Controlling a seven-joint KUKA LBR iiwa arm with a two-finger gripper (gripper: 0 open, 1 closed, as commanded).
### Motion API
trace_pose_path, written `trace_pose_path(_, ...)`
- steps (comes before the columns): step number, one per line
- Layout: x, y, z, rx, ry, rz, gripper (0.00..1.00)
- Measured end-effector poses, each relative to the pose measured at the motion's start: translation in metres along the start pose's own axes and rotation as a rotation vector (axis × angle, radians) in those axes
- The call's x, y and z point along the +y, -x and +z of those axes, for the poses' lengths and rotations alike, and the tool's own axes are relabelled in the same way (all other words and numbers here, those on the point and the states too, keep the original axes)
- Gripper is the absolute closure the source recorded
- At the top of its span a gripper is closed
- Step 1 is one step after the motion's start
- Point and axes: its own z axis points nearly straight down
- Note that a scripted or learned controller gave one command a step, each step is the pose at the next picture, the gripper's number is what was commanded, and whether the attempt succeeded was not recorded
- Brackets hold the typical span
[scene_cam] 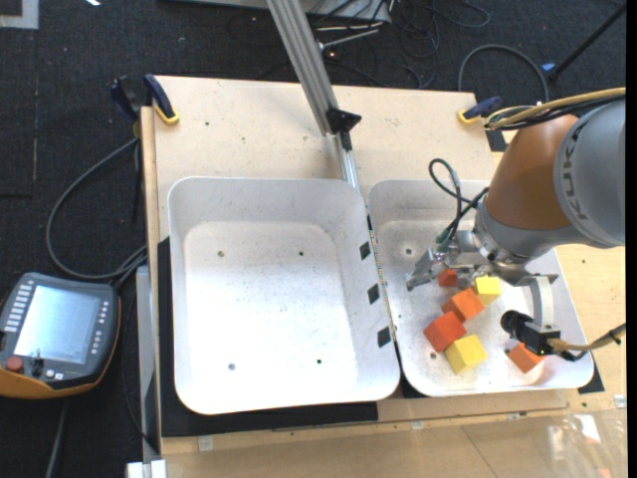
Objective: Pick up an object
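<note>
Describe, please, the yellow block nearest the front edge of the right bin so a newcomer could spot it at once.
Start at the right bin, the one the arm reaches into. Near its front rim lies a yellow block, touching the orange block behind it. The other yellow block sits farther back, close to the claw.
</note>
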Motion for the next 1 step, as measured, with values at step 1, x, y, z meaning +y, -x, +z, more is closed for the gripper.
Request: trace_pose_path(1, -0.021, 0.0202, 0.0112, -0.004, 0.014, -0.002, 0.0)
